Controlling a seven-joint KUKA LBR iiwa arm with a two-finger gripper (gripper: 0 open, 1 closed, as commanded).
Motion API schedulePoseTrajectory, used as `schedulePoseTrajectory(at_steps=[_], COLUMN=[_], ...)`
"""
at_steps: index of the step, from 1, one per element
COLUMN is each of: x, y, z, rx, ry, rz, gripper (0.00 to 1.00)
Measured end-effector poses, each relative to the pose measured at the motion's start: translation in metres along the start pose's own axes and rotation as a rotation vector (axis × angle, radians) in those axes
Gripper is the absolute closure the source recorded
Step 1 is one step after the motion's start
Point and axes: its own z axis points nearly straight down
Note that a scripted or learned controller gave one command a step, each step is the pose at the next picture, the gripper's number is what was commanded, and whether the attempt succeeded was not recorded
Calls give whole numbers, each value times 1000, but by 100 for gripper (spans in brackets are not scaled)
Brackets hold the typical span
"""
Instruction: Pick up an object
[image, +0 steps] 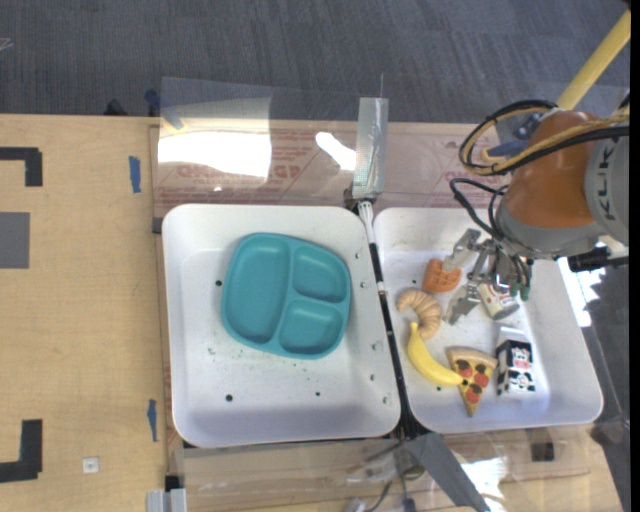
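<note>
In the camera view, the claw (466, 276) hangs low over the far half of the right bin (572, 402). Its two metal fingers are spread wide, one toward the far side and one toward the near side, and nothing shows between them. The closest candidate is a small orange toy food piece (439, 276) lying just left of the gap between the fingers, almost in line with it. A toy croissant (421, 308) sits just nearer and left of that. The banana (430, 362) lies nearer again, its long axis running from far-left to near-right, with a pizza slice (472, 374) at its near end. A likely pick needs only a short shift left and a descent onto the orange piece.
</note>
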Motion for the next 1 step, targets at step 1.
schedulePoseTrajectory(at_steps=[1], x=[-45], y=[13], z=[18], rx=[4], ry=[13], rz=[217], gripper=[0])
